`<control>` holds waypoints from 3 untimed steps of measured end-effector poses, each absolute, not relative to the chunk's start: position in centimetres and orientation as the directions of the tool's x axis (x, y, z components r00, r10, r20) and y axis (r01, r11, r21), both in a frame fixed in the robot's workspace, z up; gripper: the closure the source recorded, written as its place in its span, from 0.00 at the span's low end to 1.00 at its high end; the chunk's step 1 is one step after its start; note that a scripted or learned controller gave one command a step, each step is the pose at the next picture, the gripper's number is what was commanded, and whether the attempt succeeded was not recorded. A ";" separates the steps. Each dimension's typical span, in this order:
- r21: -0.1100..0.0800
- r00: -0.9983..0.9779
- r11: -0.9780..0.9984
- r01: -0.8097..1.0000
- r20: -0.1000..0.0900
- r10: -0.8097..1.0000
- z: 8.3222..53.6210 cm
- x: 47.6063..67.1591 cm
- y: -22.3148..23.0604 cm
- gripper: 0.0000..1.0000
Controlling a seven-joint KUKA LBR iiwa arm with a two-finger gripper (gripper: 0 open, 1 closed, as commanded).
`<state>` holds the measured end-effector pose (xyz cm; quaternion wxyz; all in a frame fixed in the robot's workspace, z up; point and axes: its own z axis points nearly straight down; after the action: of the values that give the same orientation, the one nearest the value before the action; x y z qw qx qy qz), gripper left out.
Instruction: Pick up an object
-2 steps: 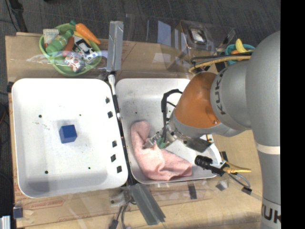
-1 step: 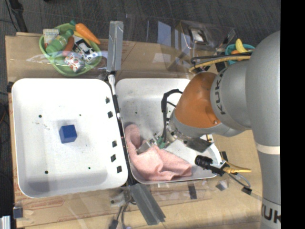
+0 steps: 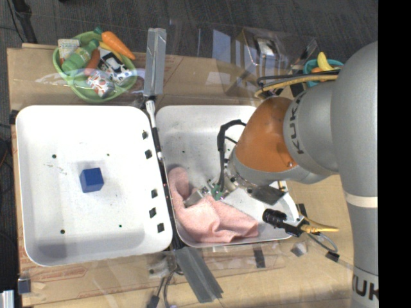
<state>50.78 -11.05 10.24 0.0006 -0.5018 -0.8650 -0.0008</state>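
Reaching down into the right bin, over the pink cloth.

The gripper sat at the cloth's upper edge, the cloth spreading below and to its right along the bin's near wall. Whether it was spread or pinching could not be told. A blue cube lay well apart in the left bin.

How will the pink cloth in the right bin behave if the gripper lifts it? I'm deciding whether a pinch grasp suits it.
The pink cloth lies crumpled in soft folds, so it is probably floppy and would drape and sag from a pinch. It looks light, likely lifting easily. Bunched against the right bin wall, it may drag or unfold rather than rise whole.
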 end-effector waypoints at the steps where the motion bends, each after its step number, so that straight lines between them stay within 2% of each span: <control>1: 0.000 -0.499 0.499 0.867 0.002 0.867 11.2 50.8 -11.0 1.00; 2: 0.000 -0.410 0.410 0.912 0.000 0.912 23.2 56.0 -7.6 1.00; 3: -0.003 -0.435 0.435 0.900 0.002 0.900 19.9 53.0 -7.3 1.00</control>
<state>53.04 -7.34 19.91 0.0016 -0.5315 -0.8471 0.0009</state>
